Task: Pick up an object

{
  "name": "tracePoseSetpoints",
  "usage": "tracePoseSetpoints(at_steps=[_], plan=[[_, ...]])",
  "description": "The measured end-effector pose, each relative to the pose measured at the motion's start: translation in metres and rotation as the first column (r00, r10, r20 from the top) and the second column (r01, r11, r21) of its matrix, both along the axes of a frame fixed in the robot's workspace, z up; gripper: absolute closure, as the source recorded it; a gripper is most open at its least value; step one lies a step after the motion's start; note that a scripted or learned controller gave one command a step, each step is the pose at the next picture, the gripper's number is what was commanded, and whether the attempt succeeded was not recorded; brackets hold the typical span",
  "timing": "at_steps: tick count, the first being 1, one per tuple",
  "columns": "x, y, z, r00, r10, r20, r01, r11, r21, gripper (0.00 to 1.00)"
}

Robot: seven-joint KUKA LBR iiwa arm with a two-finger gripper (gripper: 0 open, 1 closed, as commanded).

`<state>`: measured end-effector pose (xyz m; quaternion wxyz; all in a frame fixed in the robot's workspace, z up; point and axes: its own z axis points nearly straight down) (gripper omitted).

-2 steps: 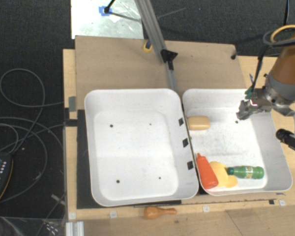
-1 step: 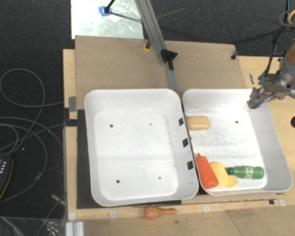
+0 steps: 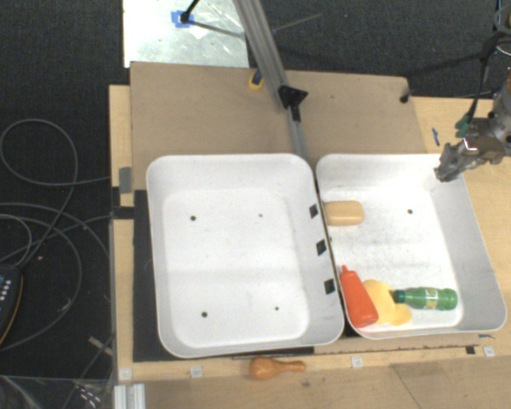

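The 4 objects lie in the right bin [image 3: 473, 228]: tan block [image 3: 344, 213] at its left wall; orange bottle [image 3: 358, 296], yellow piece [image 3: 385, 302] and green bottle [image 3: 426, 297], long axis horizontal, at lower frame. The gripper [image 3: 450, 167] hangs at upper right, its grasp state indeterminate; all objects lie toward lower left.

Orange bottle [image 3: 358, 297], green bottle [image 3: 425, 297], tan block [image 3: 344, 213], white bins [image 3: 166, 228]

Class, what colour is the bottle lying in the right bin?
Green bottle, with a yellow cap, seen in the camera view.
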<state>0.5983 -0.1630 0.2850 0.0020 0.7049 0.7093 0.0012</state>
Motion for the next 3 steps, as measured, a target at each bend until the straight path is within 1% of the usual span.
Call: tracePoseSetpoints(at_steps=[1, 2, 3], plan=[[0.002, 0.053, -0.018, 1.000, 0.004, -0.004, -0.004, 1.000, 0.003, 1.00], [-0.001, 0.099, -0.033, 1.000, 0.003, -0.004, -0.003, 1.000, 0.003, 1.00], [-0.009, 0.156, -0.030, 1.000, 0.005, -0.004, -0.005, 1.000, 0.004, 1.00]])
